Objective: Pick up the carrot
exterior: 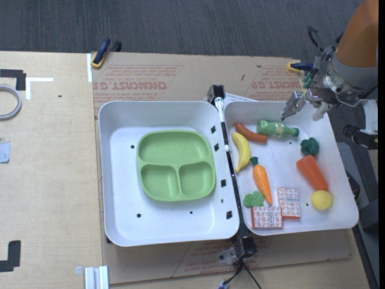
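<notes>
The gripper (293,106) is hanging over the far end of the right bin (343,221), just beyond the green bottle (278,129) that is lying near that bin's far wall. Its two thin fingers are pointing down and look slightly parted, with nothing between them.

Two things in this bin are reading as carrots. The small carrot (261,182), slim and orange with a green leafy tip, is lying near the middle of the right bin, just beside the banana (242,151) and just beyond a green leafy piece (253,198). The large carrot (312,171), thicker and darker orange with a dark green top (310,146), is lying toward the bin's right side, with the lemon (322,200) just nearer the camera than its tip. A sausage (251,133) is resting between the banana and the bottle, and two small cartons (277,209) are sitting at the near end of the bin. The left bin (114,179) is holding a green divided plate (176,165).

The main risk, as I judge it, is picking the wrong thing: the gripper is standing closest to the bottle and sausage, well apart from either carrot, so a straight descent would be closing on those instead. The small carrot is also crowded by the banana and leafy piece, so a finger could be landing on a neighbour and pushing the carrot aside. Both carrots are tapered and likely smooth, so a grasp near a tip may be slipping off.
</notes>
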